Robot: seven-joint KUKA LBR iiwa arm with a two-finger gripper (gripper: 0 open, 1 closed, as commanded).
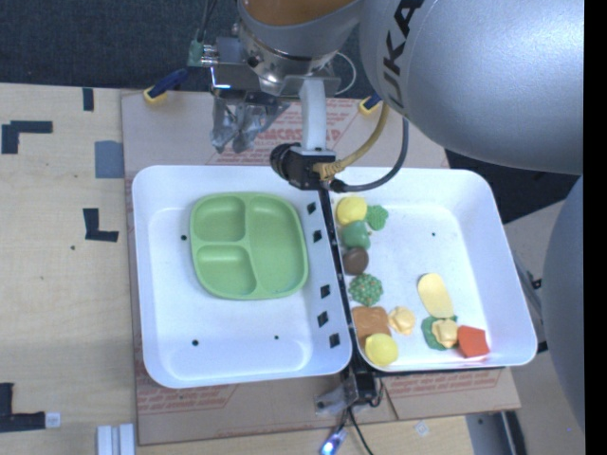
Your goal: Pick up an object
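Looming grey arm [474,55] fills our foreground; we cannot tell the gripper [242,126] jaws' state, risking missing toy foods [365,287] far below-right.

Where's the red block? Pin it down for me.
The red block sits in the right bin's near right corner, beside a green-and-yellow toy.

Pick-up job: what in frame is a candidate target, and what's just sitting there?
In play:
claw, above the left bin's far edge
right bin toys: yellow ball, green broccoli-like piece, brown ball, orange block, red block, pale yellow oval

Lying about:
green divided plate
left bin
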